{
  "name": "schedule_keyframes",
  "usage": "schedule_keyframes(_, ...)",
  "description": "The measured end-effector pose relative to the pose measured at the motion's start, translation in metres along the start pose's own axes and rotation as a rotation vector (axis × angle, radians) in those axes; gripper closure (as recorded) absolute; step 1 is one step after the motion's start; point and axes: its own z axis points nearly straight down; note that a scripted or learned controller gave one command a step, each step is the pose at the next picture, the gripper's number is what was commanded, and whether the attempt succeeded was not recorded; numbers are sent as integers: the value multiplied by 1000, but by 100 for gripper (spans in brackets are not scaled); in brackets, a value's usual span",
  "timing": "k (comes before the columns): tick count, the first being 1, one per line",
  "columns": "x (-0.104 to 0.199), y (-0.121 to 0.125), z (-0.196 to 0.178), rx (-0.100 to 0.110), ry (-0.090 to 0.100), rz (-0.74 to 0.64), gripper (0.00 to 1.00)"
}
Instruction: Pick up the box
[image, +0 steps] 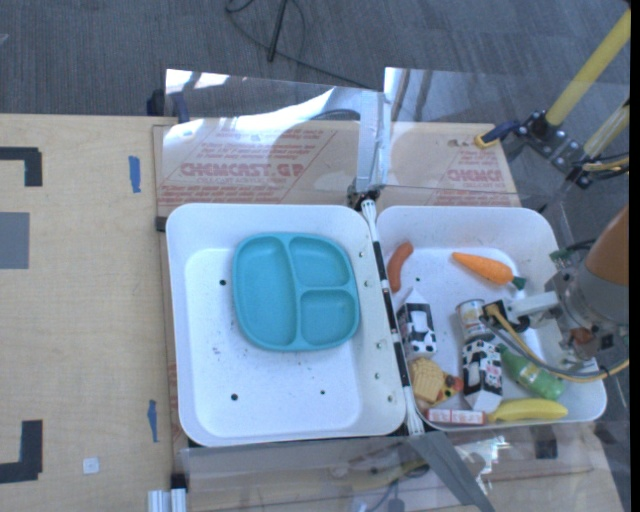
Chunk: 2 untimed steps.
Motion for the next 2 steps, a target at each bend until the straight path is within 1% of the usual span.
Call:
schedule_keyframes(1, -35, 1, -123, -7, -9, -173, 0)
schedule_keyframes(2, -34, 0, -215, -8, -9, 17, 0)
